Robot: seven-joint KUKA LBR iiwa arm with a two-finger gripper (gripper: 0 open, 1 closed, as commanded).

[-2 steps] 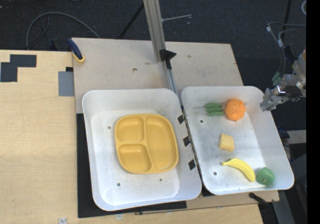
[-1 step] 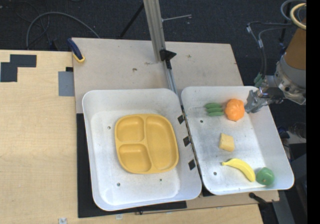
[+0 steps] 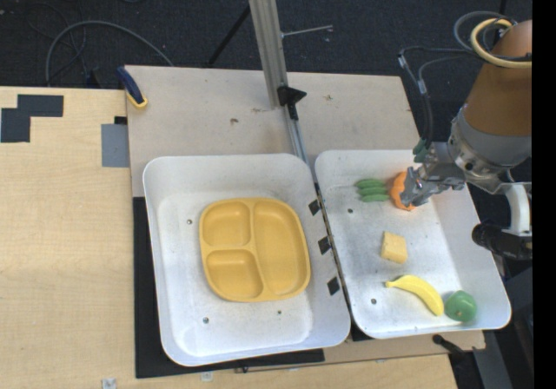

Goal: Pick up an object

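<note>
Nearest the camera, right bin (image 3: 365, 313): green apple (image 3: 460, 305) in the front right corner, touching or just beside the tip of a banana (image 3: 418, 292). The banana lies at a slant, stem end pointing left toward the bin's middle. Just behind the banana, apart from it, a small yellow block (image 3: 393, 247), looks like a cheese wedge, sits on the bin floor alone.

Left bin (image 3: 174, 292): a yellow divided plate (image 3: 254, 248) with three compartments lies flat near the middle, slightly turned. Nothing shows in its compartments. Black clips (image 3: 323, 244) sit along the seam where the two bins meet.

Farther back in the right bin: a toy carrot, orange body (image 3: 398, 191) with green leafy top (image 3: 372, 190) pointing left, lies near the rear of the bin. The gripper (image 3: 417, 189) is down at the carrot's orange end, touching or overlapping it from the right. Jaw state cannot be told from here; the fingers are dark, blurred against the carrot, and the gap is not readable. Can't tell whether the carrot is between them or just beside them. The carrot appears to rest on the bin floor.

Arm (image 3: 499, 109) comes in from the right, grey wrist with the orange band above it, cables looping near the top.

Behind the bins: tan board (image 3: 347, 109) with a metal post (image 3: 268, 36) standing upright at its middle, a small blue and yellow tool (image 3: 132, 89) at its left rear corner. Wooden tabletop (image 3: 61, 231) at left, dark floor with cables at the far back.
</note>
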